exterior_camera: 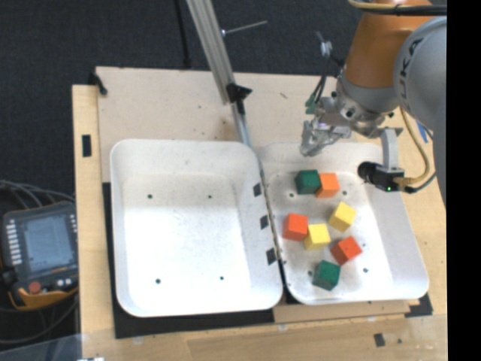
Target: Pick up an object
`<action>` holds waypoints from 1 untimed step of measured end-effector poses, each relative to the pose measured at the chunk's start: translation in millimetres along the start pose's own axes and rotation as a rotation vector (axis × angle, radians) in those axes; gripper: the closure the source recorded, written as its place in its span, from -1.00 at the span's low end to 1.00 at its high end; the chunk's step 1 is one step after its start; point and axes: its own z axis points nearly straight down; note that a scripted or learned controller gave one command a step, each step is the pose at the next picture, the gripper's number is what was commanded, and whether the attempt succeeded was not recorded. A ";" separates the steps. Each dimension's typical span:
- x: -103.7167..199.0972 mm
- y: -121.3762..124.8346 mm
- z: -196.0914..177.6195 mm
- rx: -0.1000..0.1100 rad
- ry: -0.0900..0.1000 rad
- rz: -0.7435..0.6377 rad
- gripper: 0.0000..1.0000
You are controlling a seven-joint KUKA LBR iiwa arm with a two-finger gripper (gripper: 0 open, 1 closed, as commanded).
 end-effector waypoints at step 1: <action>52.1 10.3 -5.7 -0.003 0.000 -0.002 1.00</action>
